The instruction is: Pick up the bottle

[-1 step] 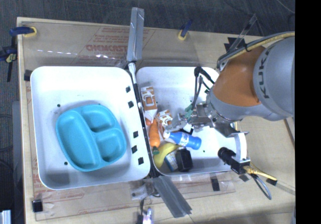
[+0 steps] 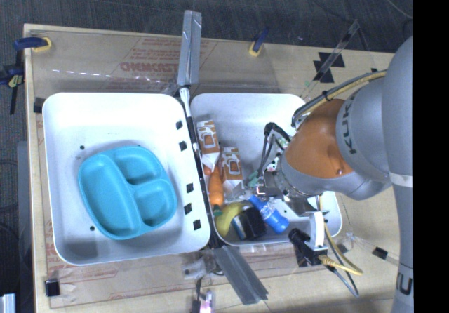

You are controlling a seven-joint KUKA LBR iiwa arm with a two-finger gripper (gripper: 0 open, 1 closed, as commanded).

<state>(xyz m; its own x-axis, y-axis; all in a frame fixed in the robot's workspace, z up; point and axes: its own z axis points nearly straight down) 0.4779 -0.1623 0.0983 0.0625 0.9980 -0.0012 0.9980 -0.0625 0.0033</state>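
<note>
The bottle is blue and lies on its side near the front of the right bin. It rests between a black object and the bin's right wall. My gripper reaches down into the right bin just behind the bottle, under the orange wrist band. Its tip is at or very near the bottle's upper end. The wrist and cables hide whether it touches the bottle.
Two brown snack packets, an orange carrot and a yellow fruit crowd the right bin's left side. A blue divided tray lies in the left bin. A grey divider bar stands between the bins.
</note>
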